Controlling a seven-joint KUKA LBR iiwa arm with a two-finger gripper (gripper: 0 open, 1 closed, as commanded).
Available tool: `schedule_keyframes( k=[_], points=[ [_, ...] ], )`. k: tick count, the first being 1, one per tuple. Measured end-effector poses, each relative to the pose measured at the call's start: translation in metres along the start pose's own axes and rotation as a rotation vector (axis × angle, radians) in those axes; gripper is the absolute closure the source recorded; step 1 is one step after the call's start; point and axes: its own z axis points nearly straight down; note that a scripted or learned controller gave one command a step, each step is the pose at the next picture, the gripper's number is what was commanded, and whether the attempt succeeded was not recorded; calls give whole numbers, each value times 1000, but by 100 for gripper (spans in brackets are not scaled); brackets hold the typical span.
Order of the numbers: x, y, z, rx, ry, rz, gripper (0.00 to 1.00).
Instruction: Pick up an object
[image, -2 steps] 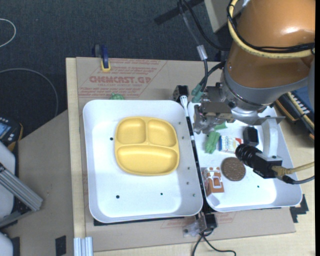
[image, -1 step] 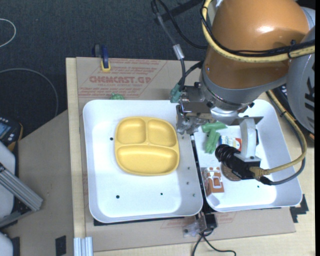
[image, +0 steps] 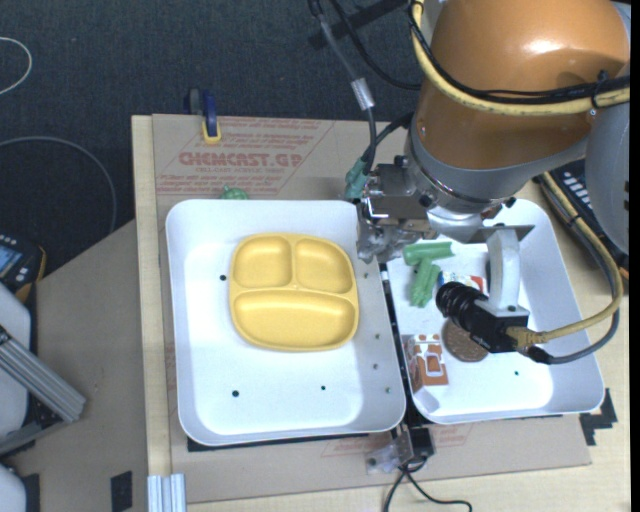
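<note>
A shallow white plastic bin (image: 200, 330) fills the left-centre of the frame, and a yellow plastic plate with three compartments (image: 295, 292) lies in its upper half, flat and apart from every wall. Just beside it to the right sits a second shallow white bin (image: 570, 330), the two rims meeting along a line near the frame's middle. Both rest on a brown cardboard sheet printed with red lettering (image: 250, 155), with a small blue and yellow clamp (image: 209, 115) at its upper left edge.

In the right bin, near its upper left corner, lie green plastic pieces (image: 426, 270). Below them, by the bin's left wall, is a small orange and white printed card (image: 430, 362). A brown round disc (image: 462, 342) lies just right of the card, partly under a black cylindrical fitting (image: 480, 315) joined to a tan hose.

The grey arm with its glossy orange band (image: 520, 70) comes down from the upper right, wrist pointing steeply downward over the right bin's upper left area. The gripper (image: 385, 235) hangs by the seam between the bins; whether it is parted or closed cannot be told, and nothing is seen between its tips.
</note>
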Motion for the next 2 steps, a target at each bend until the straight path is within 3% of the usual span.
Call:
schedule_keyframes(
  k=[2],
  points=[
    [1,1,-20,-4,0,-3,100]
  ],
)
